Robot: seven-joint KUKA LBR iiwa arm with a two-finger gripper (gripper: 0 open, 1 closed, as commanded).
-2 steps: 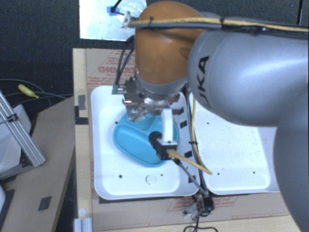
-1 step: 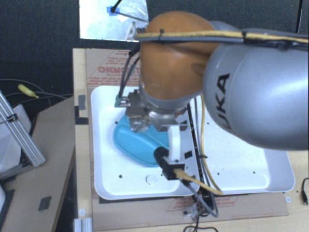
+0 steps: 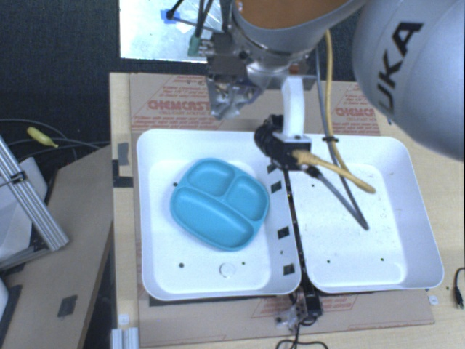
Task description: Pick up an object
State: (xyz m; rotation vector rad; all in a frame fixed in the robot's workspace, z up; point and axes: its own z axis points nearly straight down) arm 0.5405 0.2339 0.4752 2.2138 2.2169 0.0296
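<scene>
Camera view: claw (image 3: 231, 97) blurred, arm (image 3: 305, 6) cropped

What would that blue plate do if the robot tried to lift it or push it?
The blue plate looks like moulded plastic with three compartments, so it is probably stiff and light. It lies flat and wide in the left bin, so a push would likely slide it, not tip or roll it. Its smooth, shallow rim may give two fingers little to pinch.

A blue divided plate (image 3: 219, 203) with three compartments lies flat, open side up, in the left bin (image 3: 156, 217), slightly toward its 12 o'clock edge.
</scene>
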